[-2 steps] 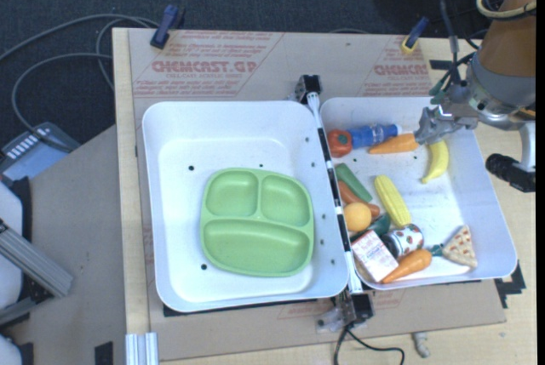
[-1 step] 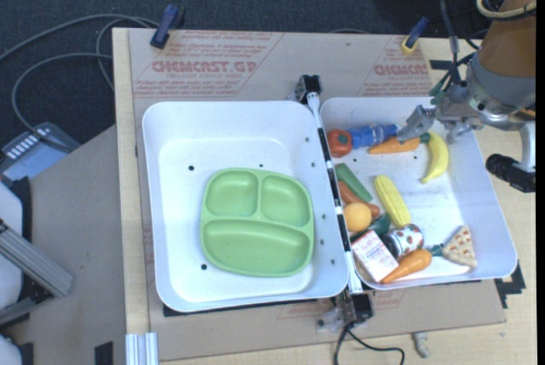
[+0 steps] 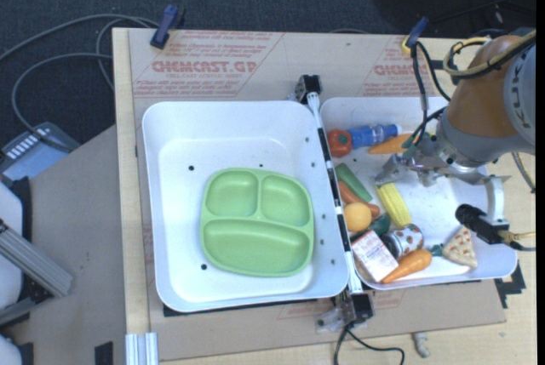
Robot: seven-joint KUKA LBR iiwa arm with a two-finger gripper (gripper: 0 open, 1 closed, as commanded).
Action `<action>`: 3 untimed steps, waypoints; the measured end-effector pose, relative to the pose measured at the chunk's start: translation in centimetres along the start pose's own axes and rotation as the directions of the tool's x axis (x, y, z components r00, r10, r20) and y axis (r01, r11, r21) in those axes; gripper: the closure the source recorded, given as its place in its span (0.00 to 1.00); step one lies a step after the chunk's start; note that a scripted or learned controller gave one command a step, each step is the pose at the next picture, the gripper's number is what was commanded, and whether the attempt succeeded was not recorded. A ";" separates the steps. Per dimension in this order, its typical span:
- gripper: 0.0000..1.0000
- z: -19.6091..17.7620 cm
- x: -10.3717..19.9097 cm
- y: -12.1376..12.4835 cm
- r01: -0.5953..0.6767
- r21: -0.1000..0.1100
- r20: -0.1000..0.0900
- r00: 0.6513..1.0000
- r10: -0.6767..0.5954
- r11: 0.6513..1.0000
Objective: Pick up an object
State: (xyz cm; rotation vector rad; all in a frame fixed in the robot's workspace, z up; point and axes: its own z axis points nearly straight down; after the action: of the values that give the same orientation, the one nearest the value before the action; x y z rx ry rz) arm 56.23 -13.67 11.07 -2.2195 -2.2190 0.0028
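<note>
Hovering over the right bin (image 3: 502,268), the end effector (image 3: 415,165) sits just beside the corn cob (image 3: 392,203); whether it's open or closed, I can't tell. The corn looks light, stiff and ridged, so grab it across the middle.

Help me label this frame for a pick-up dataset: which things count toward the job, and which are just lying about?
Part of the job:
- two-finger gripper, over the right white bin
- yellow toy corn cob
- orange toy carrot
- blue toy bottle with red cap
- toy pizza wedge

Just lying about:
- green divided plastic plate in the left white bin
- blue clamp
</note>
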 end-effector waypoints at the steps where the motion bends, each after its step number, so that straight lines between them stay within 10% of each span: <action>1: 0.00 2.3 1.9 -3.0 -0.001 -0.010 0.003 1.000 0.001 1.000; 2: 0.00 2.5 1.0 5.3 0.001 -0.006 0.002 1.000 -0.001 1.000; 3: 0.00 2.6 2.9 -0.4 -0.001 -0.003 0.001 1.000 0.001 1.000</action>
State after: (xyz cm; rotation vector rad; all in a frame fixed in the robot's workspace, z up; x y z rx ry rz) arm 55.83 -10.80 8.43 -2.2217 -2.2201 0.0005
